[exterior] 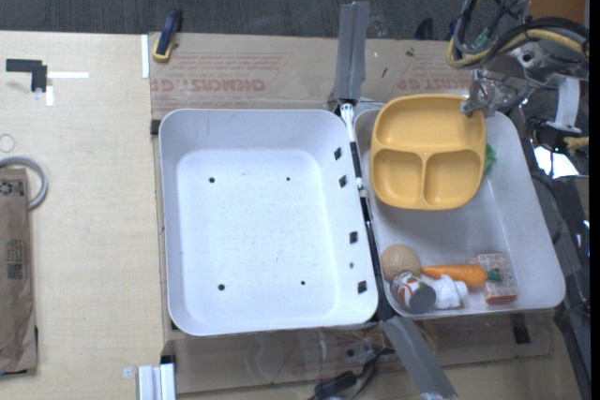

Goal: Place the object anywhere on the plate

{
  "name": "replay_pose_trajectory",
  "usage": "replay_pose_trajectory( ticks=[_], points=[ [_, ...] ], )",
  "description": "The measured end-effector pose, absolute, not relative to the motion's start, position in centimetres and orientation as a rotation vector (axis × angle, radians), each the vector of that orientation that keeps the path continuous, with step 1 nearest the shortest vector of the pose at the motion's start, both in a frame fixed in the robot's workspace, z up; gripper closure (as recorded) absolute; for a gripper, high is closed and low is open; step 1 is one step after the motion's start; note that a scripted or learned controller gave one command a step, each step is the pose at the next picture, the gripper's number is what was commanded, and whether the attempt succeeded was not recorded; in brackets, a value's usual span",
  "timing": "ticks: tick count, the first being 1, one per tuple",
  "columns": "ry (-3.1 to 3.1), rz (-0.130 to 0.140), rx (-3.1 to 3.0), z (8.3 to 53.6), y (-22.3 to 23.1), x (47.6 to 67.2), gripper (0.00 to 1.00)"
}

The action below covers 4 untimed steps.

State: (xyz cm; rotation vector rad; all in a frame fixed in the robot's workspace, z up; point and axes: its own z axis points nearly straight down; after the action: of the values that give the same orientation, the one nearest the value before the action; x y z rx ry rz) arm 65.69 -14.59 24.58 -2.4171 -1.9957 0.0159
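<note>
Two white bins are seen side by side on the bench. The left bin has only small dark marks on its floor. In the right bin, a yellow plate with three compartments is placed at the far end. No object is lying in any compartment. The gripper is seen at the far right corner of the plate, just above its rim; the state of the fingers cannot be told, and nothing can be seen between them.

The objects are gathered at the near end of the right bin, well apart from the plate. A beige ball is at the left, a carrot is lying to its right, and a small box is beside the carrot, near the right wall. A white and grey toy is found just in front of the ball and carrot.
</note>
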Motion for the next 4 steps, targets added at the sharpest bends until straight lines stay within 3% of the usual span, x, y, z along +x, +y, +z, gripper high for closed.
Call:
replay_pose_trajectory(
  ticks=[1,2,4],
  points=[
    [-2.145,0.006,-2.315,20.6,-11.0,60.8,1.00],
    [-2.067,0.014,-2.369,24.9,-9.4,61.3,1.00],
    [-2.298,0.022,-2.152,25.6,-8.4,61.5,1.00]
  ],
)
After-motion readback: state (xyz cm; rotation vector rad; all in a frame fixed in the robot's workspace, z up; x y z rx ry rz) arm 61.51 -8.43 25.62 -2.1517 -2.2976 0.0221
